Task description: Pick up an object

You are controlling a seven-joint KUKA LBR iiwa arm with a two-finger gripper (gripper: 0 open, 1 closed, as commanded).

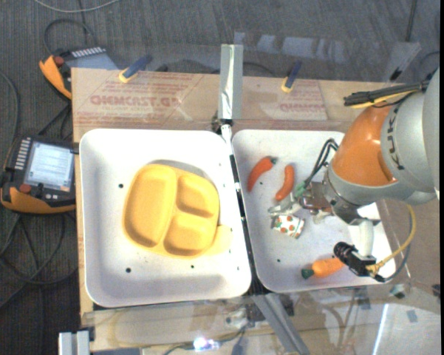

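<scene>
Here, seen from above at a slant:

Bins: two shallow white bins side by side. The left bin point(96, 220) holds a yellow tray point(173, 209) with three compartments. The right bin point(281, 272) holds the small loose things.

Arm: grey with an orange band, reaching in from the right over the right bin.

Claw: the gripper point(304, 202) hangs low over the middle of the right bin. Its tips are dark and tangled with cables, so I cannot tell whether it stands wide or narrow, and nothing can be seen held in it.

Nearest thing: a small white toy point(288, 224) with red and green spots lies just below and left of the claw, close beside it; whether they touch is unclear.

Sausage: an orange-red sausage point(284, 183) lies just above and left of the claw, its long axis near upright in the picture, leaning slightly right.

Pepper: a red pepper point(260, 171) lies farther left, long axis slanting up to the right, green stem at the upper end.

Carrot: a carrot point(325, 268) lies near the bin's lower edge, below the claw, long axis nearly level, green end to the left.

Likely target: judging by nearness, the spotted toy or the sausage.

Writing: the cardboard point(133, 98) behind the bins carries red print, upside down; it seems to read CHEMCAST, not certain.

Other: a handheld screen unit point(41, 172) lies on the floor to the left.
</scene>
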